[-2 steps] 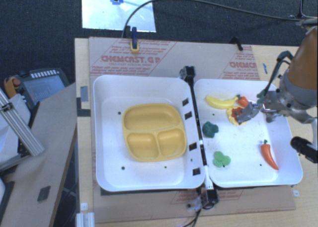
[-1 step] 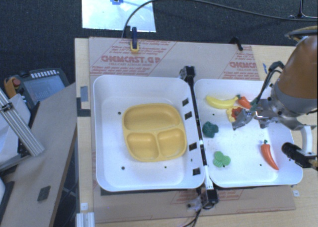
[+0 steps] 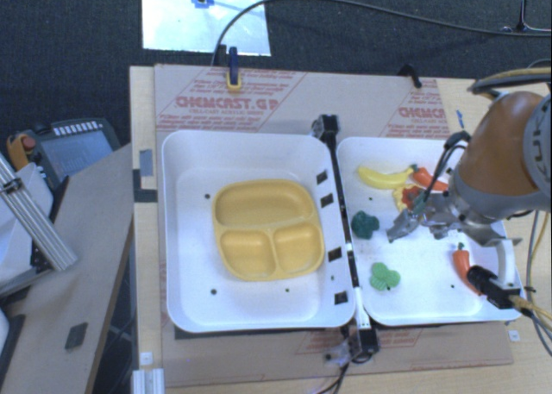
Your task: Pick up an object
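Two shallow white bins sit side by side on the tabletop [image 3: 147,211]. The left bin [image 3: 185,237] holds a yellow divided tray [image 3: 266,228], lying flat near the middle with its three compartments facing up. The right bin [image 3: 414,302] holds the small items: a yellow banana [image 3: 384,178] near the far wall, a dark green broccoli piece [image 3: 365,225] close to the divider, a lighter green piece [image 3: 385,278] nearer the front, an orange carrot [image 3: 464,265] toward the right side, and another orange piece [image 3: 424,177] just beside the banana. The arm [image 3: 509,155] reaches in from the right – its jaws [image 3: 407,224] hang low over the middle of the right bin, between the banana and the light green piece, near the dark green broccoli. They stand slightly apart – nothing is visible between them
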Controlling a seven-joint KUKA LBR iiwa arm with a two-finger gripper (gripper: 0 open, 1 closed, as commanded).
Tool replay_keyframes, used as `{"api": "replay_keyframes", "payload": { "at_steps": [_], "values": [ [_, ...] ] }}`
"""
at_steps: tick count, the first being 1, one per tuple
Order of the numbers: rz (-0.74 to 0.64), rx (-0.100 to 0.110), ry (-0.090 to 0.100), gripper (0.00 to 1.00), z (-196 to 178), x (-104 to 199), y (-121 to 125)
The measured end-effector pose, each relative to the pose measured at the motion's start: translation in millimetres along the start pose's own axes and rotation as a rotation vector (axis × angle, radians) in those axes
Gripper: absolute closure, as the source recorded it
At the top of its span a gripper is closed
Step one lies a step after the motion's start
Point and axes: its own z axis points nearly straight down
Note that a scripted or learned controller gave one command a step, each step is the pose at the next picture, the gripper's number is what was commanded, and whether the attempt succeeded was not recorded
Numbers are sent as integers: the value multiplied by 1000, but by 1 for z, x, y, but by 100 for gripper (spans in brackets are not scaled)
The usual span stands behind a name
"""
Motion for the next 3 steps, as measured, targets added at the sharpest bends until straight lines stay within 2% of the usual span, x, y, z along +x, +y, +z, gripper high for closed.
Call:
{"api": "replay_keyframes", "payload": {
  "at_steps": [1,2,3],
  "values": [
    [0,-2,0,0,41,2,0],
    [0,-5,-2,100,29,1,1],
    [-3,-8,-2,100,-22,11,-1]
  ]
}}
